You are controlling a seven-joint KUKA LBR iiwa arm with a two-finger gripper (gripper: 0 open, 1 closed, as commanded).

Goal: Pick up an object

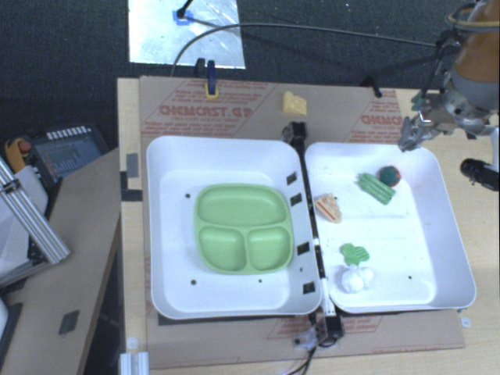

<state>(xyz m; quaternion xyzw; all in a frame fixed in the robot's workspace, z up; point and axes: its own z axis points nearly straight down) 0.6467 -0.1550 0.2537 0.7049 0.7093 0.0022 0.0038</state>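
The worktop (129, 209) bears two white bins. The left bin (164, 162) holds a green divided plate (242, 229). The right bin (445, 233) holds a green strip (375, 188) touching a red-green ball (389, 176), a tan shell-like piece (328, 208), a green toy (355, 253) and a white lump (354, 279). The tool (408, 141) hovers at this bin's far rim, carrying nothing; whether it is open I cannot tell.
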